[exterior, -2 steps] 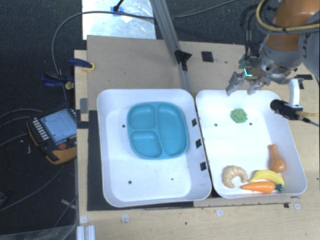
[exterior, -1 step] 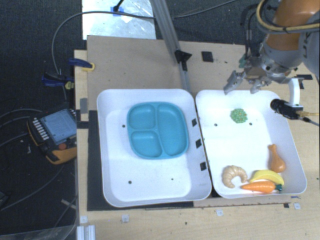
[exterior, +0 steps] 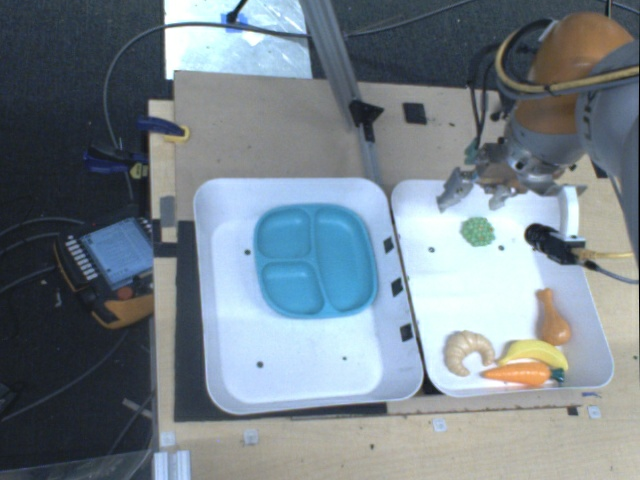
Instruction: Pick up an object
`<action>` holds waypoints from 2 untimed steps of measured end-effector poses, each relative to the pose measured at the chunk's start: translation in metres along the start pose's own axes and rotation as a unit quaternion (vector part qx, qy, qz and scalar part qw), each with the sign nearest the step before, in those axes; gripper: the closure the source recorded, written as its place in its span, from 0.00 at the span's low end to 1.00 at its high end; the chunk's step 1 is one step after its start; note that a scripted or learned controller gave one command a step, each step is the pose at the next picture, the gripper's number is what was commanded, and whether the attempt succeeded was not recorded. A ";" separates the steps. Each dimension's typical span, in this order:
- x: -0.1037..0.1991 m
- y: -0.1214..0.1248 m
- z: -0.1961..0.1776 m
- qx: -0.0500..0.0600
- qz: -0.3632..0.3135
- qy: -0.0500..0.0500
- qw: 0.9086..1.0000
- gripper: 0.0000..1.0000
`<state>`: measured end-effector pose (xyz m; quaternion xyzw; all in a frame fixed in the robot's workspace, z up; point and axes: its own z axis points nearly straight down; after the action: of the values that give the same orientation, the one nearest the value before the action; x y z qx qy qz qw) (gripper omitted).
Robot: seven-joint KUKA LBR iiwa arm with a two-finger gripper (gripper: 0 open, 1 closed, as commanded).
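My gripper [exterior: 474,195] hangs over the far part of the right bin [exterior: 440,298], its two fingers spread apart with nothing between them. A green bumpy ball [exterior: 478,232] lies just below and in front of the fingertips, apart from them. Along the bin's near edge lie a tan croissant [exterior: 468,351], an orange carrot [exterior: 518,374] and a yellow banana [exterior: 535,353]. A brown drumstick [exterior: 551,316] lies near the right wall.
The left bin [exterior: 230,368] holds a blue divided plate [exterior: 315,259]. A grey pole [exterior: 335,58] slants down at the back between the bins. Cables and a handheld device [exterior: 108,268] lie off the bench at left.
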<state>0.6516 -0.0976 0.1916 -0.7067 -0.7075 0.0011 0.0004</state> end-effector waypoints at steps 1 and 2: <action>-0.001 0.000 0.063 0.000 0.000 0.000 1.000 0.00; -0.001 0.002 0.107 -0.003 0.000 0.000 1.000 0.00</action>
<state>0.6530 -0.0986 0.0841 -0.7070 -0.7073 -0.0007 -0.0013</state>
